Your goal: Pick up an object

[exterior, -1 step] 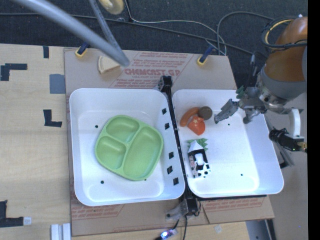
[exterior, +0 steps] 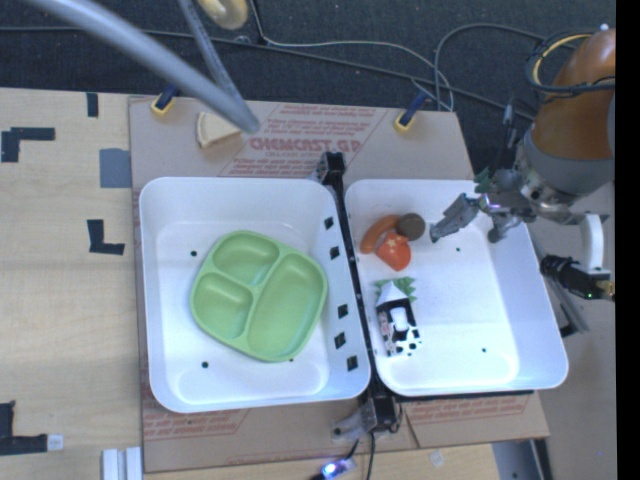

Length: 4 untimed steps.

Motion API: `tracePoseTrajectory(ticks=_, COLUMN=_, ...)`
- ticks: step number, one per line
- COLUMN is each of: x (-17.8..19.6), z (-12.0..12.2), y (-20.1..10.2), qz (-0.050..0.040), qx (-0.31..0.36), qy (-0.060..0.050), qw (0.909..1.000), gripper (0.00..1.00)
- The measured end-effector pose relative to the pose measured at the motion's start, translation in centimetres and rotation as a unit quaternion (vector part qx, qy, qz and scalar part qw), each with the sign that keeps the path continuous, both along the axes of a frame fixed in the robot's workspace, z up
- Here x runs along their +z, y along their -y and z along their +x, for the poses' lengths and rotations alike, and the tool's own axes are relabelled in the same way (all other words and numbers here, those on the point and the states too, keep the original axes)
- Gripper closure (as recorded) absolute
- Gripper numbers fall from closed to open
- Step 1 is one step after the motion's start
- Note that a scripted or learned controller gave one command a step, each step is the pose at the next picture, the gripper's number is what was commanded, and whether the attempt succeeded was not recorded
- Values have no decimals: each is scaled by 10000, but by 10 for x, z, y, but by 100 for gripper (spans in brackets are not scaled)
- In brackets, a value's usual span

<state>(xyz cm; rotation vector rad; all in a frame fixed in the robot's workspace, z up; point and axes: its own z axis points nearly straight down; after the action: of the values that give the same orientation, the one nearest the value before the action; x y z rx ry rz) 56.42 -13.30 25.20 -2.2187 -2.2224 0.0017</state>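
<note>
1. We see the arm (exterior: 570, 118) cut off at the right edge.
2. The gripper (exterior: 474, 220) hangs over the right bin (exterior: 500, 358), fingers spread, nothing between them.
3. Just left of it sit an orange-red object (exterior: 385, 243) touching a brown lump (exterior: 410, 226); kinds hard to make out.
4. Lower left, a black-and-white item (exterior: 398, 323) hugs the divider.
5. Below the gripper, open white floor.
6. Far left, a green plate (exterior: 260, 296) lies in the left bin (exterior: 160, 368).
</note>
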Motion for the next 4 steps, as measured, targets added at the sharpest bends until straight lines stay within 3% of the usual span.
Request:
tracePoseTrajectory(ticks=2, x=-117, z=-3, y=-17, qz=1, qx=-2, qy=-31, qw=10000, gripper=0)
tracePoseTrajectory(ticks=3, x=-166, z=-2, y=-19, qz=13, qx=-7, qy=22, qw=10000, gripper=0)
tracePoseTrajectory(ticks=4, x=-155, z=-2, y=-18, qz=-8, qx=8, qy=31, qw=10000, gripper=100)
